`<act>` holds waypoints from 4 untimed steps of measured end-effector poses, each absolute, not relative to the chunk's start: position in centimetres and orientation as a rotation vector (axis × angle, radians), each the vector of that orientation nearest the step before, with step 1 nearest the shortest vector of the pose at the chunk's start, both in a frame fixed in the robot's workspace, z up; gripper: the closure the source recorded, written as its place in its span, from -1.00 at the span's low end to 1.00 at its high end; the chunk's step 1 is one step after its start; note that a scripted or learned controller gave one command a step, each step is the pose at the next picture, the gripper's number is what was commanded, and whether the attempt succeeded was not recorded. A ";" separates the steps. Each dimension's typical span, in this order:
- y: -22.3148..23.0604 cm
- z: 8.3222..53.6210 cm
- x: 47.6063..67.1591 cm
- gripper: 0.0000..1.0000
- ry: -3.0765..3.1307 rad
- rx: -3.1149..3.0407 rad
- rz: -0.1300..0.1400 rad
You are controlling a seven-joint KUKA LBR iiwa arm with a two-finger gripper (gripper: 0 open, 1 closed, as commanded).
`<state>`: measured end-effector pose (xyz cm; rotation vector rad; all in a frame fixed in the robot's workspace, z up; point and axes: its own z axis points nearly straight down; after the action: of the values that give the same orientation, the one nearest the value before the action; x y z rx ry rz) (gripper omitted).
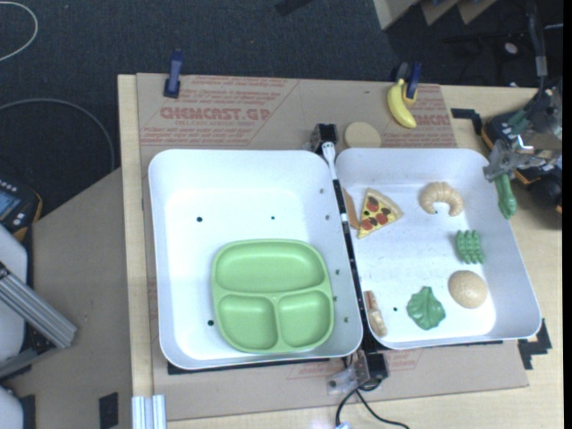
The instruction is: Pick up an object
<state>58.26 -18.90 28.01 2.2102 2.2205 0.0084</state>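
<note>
My gripper (508, 161) is at the right edge of the view, above the far right rim of the right bin (527, 280). A slim green pod (507, 197) hangs between its fingers and crosses the rim line. In the right bin lie a pizza slice (376, 213), a croissant (441, 197), a small ridged green piece (469, 246), a tan bread roll (467, 288), a green lettuce leaf (425, 308) and a small brown strip (374, 312) by the left wall.
The left bin (179, 204) holds a green divided plate (272, 294). Behind the bins on the cardboard base lie a banana (401, 105) and a beige disc (362, 135). A black divider (340, 206) runs between the bins.
</note>
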 end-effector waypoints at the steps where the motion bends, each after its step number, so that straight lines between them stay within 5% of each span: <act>1: -15.9 39.2 59.1 1.00 2.217 2.205 0.014; 2: -15.7 35.9 49.0 1.00 2.222 2.229 -0.004; 3: -14.0 14.1 51.8 1.00 2.233 2.231 -0.012; 4: -2.7 29.1 50.9 1.00 2.231 2.200 0.024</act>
<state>50.92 -2.72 29.12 2.1998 2.2312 0.0238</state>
